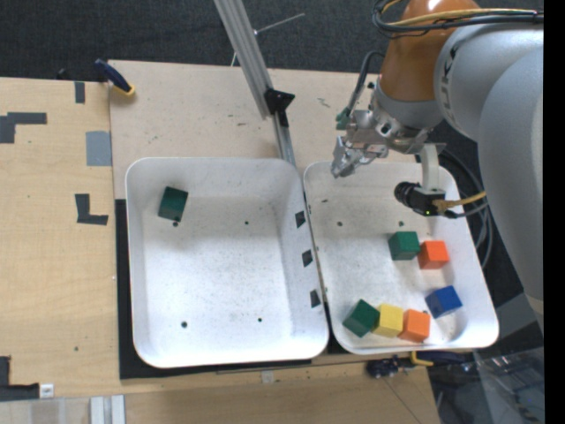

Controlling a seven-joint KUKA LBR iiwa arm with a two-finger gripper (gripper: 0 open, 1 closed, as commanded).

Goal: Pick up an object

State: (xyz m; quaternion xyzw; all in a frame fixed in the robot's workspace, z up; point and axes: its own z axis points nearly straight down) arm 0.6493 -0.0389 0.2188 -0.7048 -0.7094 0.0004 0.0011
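Arm's bulk cut off at right and top edges; wrist and orange band crowd the upper right. Gripper (344, 164) small and blurred against the bin rim: cannot tell how it is set, nothing visibly held. Arm reaches in from the right, wrist angled down and leftward, tip over the far left corner of the right bin (468, 329).

Left bin (141, 325): one dark green cube (173, 203) near its far left corner.

Right bin: green cube (404, 245) touching orange cube (433, 254); blue cube (443, 301) nearer; along the near rim a row of green cube (360, 317), yellow cube (389, 319), orange cube (415, 325), touching
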